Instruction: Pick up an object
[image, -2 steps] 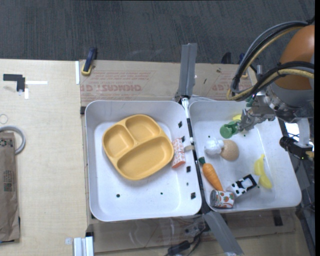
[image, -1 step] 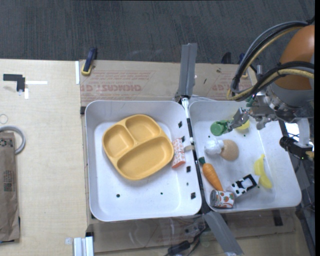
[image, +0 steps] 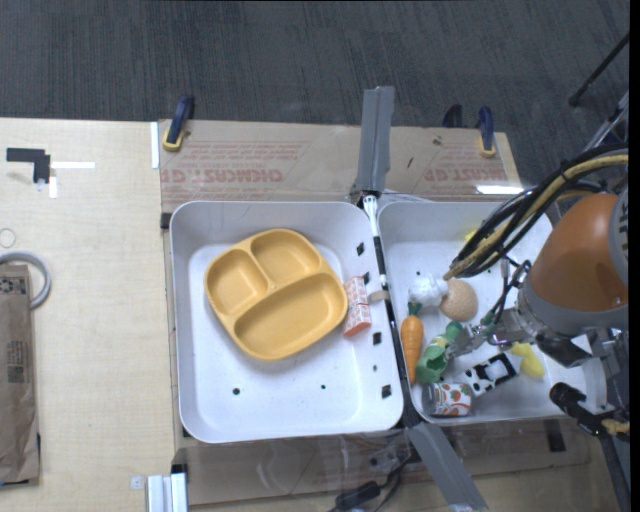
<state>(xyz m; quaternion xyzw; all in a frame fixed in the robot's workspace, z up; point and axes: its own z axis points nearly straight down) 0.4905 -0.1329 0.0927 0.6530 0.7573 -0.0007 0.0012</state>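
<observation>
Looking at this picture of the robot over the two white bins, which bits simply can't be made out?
- Gripper, camera view: the arm's orange band and cables cover it, so its fingers and any hold are unclear.
- Toys in the right bin: beyond the carrot and the egg-shaped piece, the small pile is too small and crowded to name.
- Small packet beside the yellow divided plate: its print is too small to read.

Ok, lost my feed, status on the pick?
Gripper low in right bin, among toys. Nothing seen held. Carrot and egg crowd close.
</observation>
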